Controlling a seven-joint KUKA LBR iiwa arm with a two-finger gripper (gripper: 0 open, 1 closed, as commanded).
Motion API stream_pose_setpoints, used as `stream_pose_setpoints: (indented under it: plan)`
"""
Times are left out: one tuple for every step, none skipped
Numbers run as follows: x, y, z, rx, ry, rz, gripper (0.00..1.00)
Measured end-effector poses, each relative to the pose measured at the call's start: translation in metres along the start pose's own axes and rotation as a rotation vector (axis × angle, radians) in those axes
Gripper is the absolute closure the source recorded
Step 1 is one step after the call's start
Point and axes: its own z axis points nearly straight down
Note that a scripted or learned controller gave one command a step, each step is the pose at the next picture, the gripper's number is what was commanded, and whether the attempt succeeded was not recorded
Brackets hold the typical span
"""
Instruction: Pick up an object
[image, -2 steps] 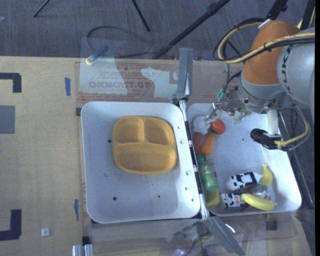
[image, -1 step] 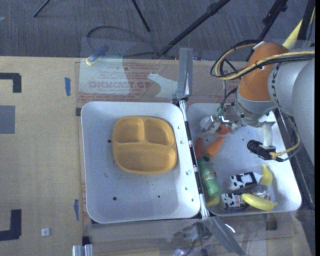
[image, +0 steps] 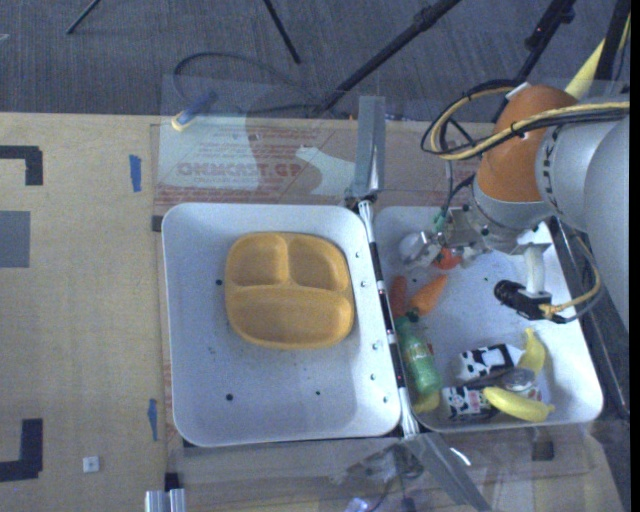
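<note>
Camera view from above: two shallow white bins sit side by side on the tan desk (image: 80, 300). The grey arm with its orange band reaches in from the right, and its gripper (image: 428, 246) hangs over the far left corner of the right bin (image: 470, 322). Whether the jaws are released or clenched I cannot tell.

A small red piece (image: 447, 258) shows just beside the gripper, too small to name. Near it, slightly closer to the camera, lies one orange carrot-shaped toy (image: 430, 293), tapered and tilted. One red rounded piece (image: 398, 292) lies against the bin's left wall. Along that wall lies one green plastic bottle (image: 418, 356) on its side. Two yellow bananas are in the near right part: one curved banana (image: 536, 350) and a second banana (image: 516, 403) at the near edge. Two black-and-white patched small cartons lie beside them, one carton (image: 490, 361) near the middle and another carton (image: 461, 401) at the near wall.

The left bin (image: 200, 385) holds one yellow plastic plate (image: 289, 290) with three compartments, right way up, well apart from the gripper.
</note>
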Motion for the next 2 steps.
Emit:
stream_pose_setpoints:
  plan:
    - [-0.002,-0.033,0.015,-0.003,0.000,-0.170,0.00]
    - [-0.003,-0.031,0.003,-0.010,-0.002,-0.167,1.00]
